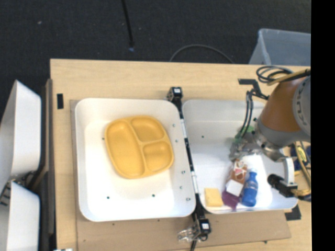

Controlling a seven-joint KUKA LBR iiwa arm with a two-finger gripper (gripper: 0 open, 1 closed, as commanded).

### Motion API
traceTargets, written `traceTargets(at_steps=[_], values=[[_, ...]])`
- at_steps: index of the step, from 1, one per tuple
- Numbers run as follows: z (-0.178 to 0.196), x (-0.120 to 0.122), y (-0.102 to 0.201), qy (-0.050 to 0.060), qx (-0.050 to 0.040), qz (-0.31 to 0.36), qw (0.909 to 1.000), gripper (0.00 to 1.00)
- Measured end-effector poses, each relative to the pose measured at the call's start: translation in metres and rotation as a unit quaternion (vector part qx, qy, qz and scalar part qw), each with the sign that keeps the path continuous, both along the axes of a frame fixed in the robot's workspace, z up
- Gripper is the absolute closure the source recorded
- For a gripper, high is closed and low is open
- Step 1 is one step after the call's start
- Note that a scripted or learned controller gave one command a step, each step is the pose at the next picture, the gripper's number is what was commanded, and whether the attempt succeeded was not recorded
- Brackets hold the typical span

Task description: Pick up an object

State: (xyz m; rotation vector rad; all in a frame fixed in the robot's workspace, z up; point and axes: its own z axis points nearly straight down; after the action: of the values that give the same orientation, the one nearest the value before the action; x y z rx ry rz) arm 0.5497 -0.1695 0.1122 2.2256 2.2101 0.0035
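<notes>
Objects to pick: small brown-and-white packet [239, 172], blue plastic bottle with a white cap end [250, 189], purple block-shaped item [230, 198] and pale yellow square sponge-like piece [213, 197]; you will find them bunched together at the near right of the right-hand shallow white bin [209, 124], the yellow piece touching the near wall.

Why they sit so: my guess is they have been pushed or dropped into that corner; packed close, each one leaves you little room for a finger on either side.

Likeliest target: the brown-and-white packet, since it lies nearest below the wrist, though you cannot be sure from this angle.

Two-finger gripper [242, 149]: it hangs low over the right bin, just above the packet and beside the bottle's top end; you cannot tell how its jaws stand, because the wrist and dark cabling cover them, and nothing shows as held.

Grey arm with orange band [280, 114]: it comes in from the right and tips down steeply, which suits a near-vertical reach into the bin's crowded corner.

Step in hand: judged as the approach or descent; no lift is evident.

Risk: a descent here may nudge the bottle or clip two things at once.

Left-hand shallow white bin [89, 192]: it holds one yellow three-compartment plastic tray [138, 146], lying flat and slightly turned, well apart from the gripper.

Light wooden bench [115, 77]: both bins rest side by side on it.
</notes>
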Motion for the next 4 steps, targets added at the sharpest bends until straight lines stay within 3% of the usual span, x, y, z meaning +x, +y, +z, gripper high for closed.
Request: traceTargets(at_steps=[3, 4], values=[[0.137, 0.011, -0.009, -0.001, -0.0004, 0.005, 1.0, 1.0], [0.138, 0.018, 0.038, 0.002, 0.0014, 0.007, 1.0, 1.0]])
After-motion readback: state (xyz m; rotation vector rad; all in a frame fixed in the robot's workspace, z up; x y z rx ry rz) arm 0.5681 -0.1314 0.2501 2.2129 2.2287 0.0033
